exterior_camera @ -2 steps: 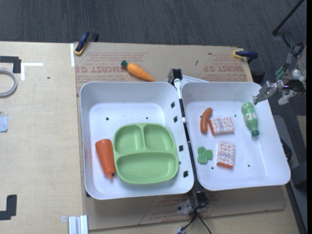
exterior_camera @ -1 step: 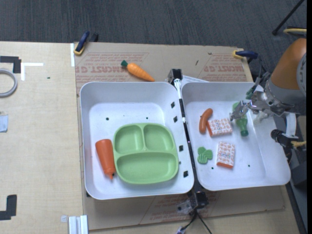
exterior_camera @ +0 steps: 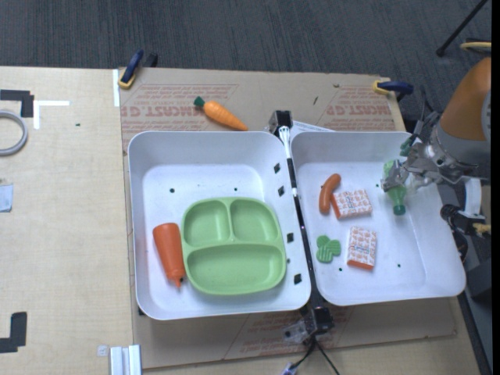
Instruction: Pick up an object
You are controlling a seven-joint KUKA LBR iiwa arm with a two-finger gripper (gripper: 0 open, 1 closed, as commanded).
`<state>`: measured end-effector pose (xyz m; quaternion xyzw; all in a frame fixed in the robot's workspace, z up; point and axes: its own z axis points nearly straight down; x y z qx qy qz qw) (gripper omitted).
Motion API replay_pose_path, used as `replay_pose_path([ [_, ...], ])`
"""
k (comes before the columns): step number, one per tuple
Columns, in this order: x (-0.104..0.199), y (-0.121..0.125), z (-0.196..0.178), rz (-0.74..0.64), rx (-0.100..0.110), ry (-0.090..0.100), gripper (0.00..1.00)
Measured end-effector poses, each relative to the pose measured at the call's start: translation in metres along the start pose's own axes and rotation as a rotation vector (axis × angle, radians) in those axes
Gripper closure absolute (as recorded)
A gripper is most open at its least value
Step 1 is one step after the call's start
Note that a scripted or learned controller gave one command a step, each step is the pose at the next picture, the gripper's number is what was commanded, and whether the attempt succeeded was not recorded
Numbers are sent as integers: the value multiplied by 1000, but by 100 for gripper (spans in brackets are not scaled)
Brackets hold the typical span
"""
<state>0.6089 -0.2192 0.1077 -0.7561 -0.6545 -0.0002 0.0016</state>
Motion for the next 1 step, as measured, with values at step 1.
replay_pose_path([
  [1, 43, 44, -100, 157, -2, -3, 100],
])
